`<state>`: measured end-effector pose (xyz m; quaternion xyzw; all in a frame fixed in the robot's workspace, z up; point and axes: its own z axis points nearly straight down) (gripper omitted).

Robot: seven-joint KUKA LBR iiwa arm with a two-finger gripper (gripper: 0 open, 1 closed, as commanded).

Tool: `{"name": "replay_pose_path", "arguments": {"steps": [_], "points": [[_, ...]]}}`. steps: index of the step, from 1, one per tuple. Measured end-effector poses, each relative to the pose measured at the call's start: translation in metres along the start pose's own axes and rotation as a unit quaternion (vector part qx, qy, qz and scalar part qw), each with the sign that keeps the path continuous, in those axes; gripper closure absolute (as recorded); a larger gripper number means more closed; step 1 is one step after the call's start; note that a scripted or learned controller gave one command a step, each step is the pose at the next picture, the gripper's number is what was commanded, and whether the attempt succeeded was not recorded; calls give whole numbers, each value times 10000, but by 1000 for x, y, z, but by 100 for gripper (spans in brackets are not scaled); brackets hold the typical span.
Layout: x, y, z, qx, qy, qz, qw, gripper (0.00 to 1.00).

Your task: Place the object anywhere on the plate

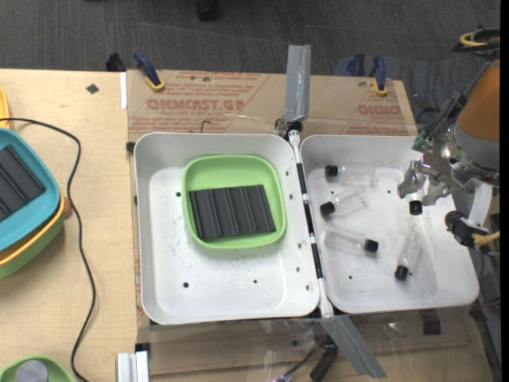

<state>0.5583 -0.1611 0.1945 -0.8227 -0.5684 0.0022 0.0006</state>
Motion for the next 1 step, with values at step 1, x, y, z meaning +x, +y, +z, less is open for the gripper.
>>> {"name": "replay_pose_path", "arguments": {"steps": [1], "points": [[0,0,0,0,1,3,10000,0]]}}
